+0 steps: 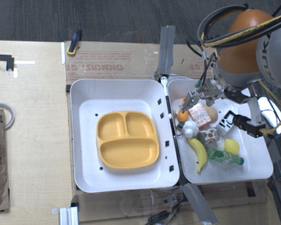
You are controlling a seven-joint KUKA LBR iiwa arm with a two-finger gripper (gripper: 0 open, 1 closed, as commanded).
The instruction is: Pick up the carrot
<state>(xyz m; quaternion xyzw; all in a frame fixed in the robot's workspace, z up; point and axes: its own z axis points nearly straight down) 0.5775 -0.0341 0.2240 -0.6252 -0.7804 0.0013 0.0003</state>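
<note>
The carrot (pixel 183 116) is a short orange piece lying at the left side of the right bin (pixel 262 172), close to the wall shared with the other bin. My gripper (pixel 193 98) hangs low over the back left part of that bin, just behind and slightly right of the carrot. The view gives no sign of the carrot being lifted or held. A red and white snack packet (pixel 199 116) lies right beside the carrot, partly under the gripper.
The right bin also holds a white ball (pixel 190 131), a banana (pixel 198 153), a green bottle (pixel 225 158), a lemon (pixel 231 146) and a patterned can (pixel 210 136). In the left bin (pixel 84 125) lies a yellow divided plate (pixel 128 139).
</note>
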